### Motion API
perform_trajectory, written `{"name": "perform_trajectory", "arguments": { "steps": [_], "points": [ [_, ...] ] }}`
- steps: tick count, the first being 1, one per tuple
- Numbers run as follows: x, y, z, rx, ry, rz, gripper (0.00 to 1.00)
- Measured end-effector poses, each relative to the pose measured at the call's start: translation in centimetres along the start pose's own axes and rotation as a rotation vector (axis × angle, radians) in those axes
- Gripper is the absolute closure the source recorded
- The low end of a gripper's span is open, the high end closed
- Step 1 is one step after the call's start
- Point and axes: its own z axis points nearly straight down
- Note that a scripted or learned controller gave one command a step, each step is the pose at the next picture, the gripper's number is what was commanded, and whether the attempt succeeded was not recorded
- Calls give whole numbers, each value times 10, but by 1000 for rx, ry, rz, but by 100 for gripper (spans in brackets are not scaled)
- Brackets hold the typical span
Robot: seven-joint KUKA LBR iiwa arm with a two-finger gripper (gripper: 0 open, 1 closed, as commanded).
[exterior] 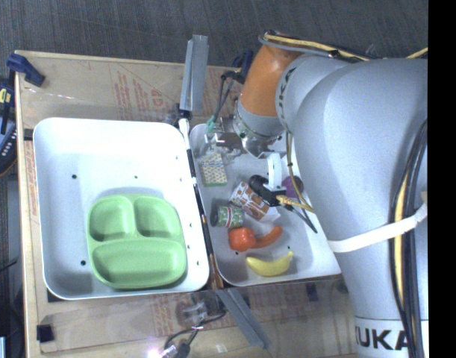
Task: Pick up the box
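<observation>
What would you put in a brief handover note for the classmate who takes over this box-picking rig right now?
Gripper: low over the far end of the right bin; whether it holds anything is unclear.
Box: lying in the right bin, beside the small can, not lifted.
Nearby: red-orange vegetable, banana, patterned packet.
Left bin: green divided tray.
Done: nothing visible yet.
Left: grasp the box and lift it.

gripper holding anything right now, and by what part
Cannot be told. The gripper sits low at the far end of the right bin, above the box, but the wrist hides whether anything is gripped.
</observation>
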Motion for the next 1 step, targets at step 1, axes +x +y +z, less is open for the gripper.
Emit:
{"name": "perform_trajectory", "arguments": {
  "steps": [1],
  "points": [
    [1,0,-123,-2,2,-332,100]
  ]
}}
